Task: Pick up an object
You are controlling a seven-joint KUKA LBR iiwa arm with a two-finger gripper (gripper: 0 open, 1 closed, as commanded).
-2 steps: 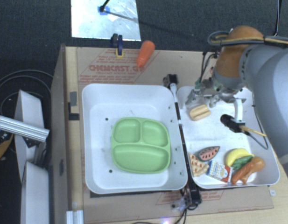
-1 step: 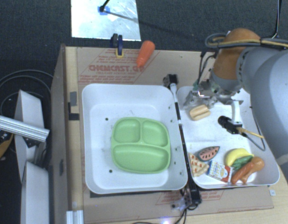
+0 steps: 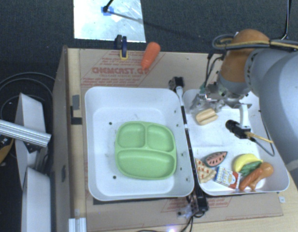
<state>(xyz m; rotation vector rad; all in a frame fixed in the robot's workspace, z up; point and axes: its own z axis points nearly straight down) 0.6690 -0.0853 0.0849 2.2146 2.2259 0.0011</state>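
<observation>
Robot's jaws (image 3: 206,102) hover at the right bin's (image 3: 279,178) eleven o'clock corner, just above a bread roll (image 3: 206,116), apparently lining up a pick; their opening cannot be told.

Toys (image 3: 233,170) crowd the right bin's (image 3: 279,180) near end (its middle looks open, perhaps).
</observation>
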